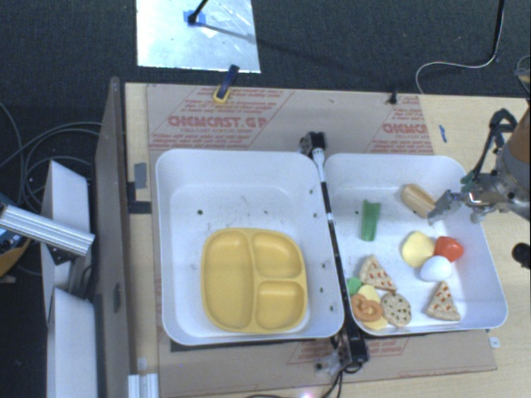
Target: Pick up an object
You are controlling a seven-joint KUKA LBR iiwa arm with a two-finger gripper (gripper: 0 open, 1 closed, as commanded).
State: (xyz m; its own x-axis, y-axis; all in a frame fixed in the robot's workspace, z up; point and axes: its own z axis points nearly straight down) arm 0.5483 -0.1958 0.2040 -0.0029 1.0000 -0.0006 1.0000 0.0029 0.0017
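Over at the right edge of the frame, the gripper (452, 203) hangs above the upper right part of the right bin (390, 172), and its fingers are too blurred to tell whether they are spread or closed. Nothing can be made out between them. Just to its left lies a tan bread roll (417, 197), close to the fingertip area; whether they touch cannot be told. Below the roll sit a yellow lemon-like piece (417, 248), a red tomato (449, 247) and a white egg (436, 268), clustered together. Further down, a pizza slice (444, 303) rests near the lower right corner of the bin. Toward the bin's lower left are another pizza slice (377, 274), a cookie (397, 308) and an orange-topped round piece (367, 308), packed close. A green stick (370, 220) lies alone in the bin's left middle. In the left bin (191, 181), a yellow divided tray (254, 279) occupies the lower centre.
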